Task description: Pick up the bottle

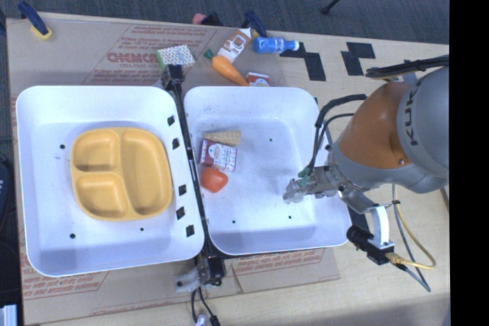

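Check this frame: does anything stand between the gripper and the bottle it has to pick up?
Yes. The gripper is low inside the right bin, while the blue bottle lies outside on the cardboard beyond the bin's far wall. That raised rim lies between them; no loose item does.

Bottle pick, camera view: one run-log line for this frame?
gripper: over right bin, right side, holding nothing visible | bottle: blue, lying on bench behind right bin, untouched | status: not picked

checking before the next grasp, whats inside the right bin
Inside the right bin, by its left wall: a tan wafer-like piece, a red-and-white packet and a red tomato-like item. The gripper hangs over its right side, covering that floor patch.
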`<state>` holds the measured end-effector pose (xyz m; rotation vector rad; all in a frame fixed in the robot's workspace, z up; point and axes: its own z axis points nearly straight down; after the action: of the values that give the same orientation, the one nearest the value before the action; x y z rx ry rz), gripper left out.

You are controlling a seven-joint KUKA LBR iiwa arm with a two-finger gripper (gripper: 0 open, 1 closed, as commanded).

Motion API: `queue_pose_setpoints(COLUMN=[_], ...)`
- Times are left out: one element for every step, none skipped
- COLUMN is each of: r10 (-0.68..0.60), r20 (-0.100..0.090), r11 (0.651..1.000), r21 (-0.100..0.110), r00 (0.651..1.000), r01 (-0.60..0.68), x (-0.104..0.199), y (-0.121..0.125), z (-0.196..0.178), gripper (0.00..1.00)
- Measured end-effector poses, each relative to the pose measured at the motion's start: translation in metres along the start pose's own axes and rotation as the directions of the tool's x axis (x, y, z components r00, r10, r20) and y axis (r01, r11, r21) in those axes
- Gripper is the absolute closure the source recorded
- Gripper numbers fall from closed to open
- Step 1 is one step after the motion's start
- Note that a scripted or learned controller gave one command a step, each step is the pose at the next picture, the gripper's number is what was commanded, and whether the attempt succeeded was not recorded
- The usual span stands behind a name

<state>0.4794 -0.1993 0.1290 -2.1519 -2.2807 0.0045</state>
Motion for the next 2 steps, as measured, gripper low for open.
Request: queue_pose_setpoints(r10=[0.184,0.449], r20=[0.001,-0.001], r11=[0.983,0.893], r21=[-0.003,0.001], r00=[0.983,0.893], r01=[-0.184,-0.449], x=[0.062,0.045], y=[0.000,-0.001], z=[-0.099,-0.056], gripper=[1.00,1.00])
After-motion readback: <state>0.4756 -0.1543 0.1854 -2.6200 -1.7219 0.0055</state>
